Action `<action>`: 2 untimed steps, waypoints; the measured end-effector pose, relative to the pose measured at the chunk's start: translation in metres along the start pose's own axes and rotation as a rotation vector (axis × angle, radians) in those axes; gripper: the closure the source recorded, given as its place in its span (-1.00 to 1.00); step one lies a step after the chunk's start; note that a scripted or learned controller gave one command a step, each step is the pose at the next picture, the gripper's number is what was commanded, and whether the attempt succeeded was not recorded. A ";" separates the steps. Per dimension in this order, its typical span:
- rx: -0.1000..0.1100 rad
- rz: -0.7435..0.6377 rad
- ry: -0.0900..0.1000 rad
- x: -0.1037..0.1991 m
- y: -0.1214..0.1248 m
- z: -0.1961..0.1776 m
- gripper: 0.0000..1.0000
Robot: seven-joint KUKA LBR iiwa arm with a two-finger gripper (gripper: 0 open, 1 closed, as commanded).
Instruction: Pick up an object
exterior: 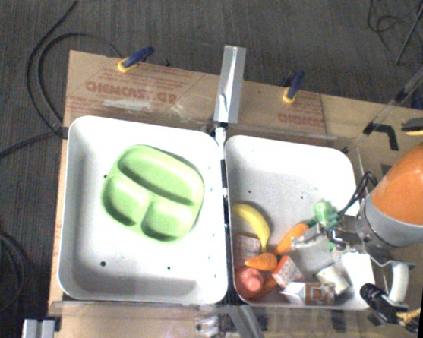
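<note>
The right bin [288,166] holds a heap of small items in its near half: a yellow banana [255,222], an orange carrot [293,236], a red apple [250,280], a small green item [324,213] and a little brown-and-white carton [319,294]. My gripper [310,250] is low over this heap, just right of the carrot and below the green item. Its grey body covers what lies beneath it. The arm's orange band [408,188] sits over the bin's right wall.
The left bin [77,263] carries a green divided plate [153,192], turned face down. A metal bar [229,90] stands at the back between the bins. Blue and yellow clamps [135,58] hold the cardboard base. The far half of the right bin shows bare white floor.
</note>
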State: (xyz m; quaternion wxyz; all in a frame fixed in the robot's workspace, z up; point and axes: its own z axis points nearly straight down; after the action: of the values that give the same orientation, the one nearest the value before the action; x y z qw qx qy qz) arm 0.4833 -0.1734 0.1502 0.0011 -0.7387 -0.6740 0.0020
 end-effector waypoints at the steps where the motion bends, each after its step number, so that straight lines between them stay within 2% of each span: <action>1: -0.015 0.449 0.000 0.005 0.004 0.005 -1.00; 2: -0.004 0.159 0.000 0.032 0.016 0.052 -1.00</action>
State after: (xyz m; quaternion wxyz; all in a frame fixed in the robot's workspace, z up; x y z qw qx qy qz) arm 0.5021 -0.1432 0.0981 -0.0004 -0.7898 -0.6134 0.0006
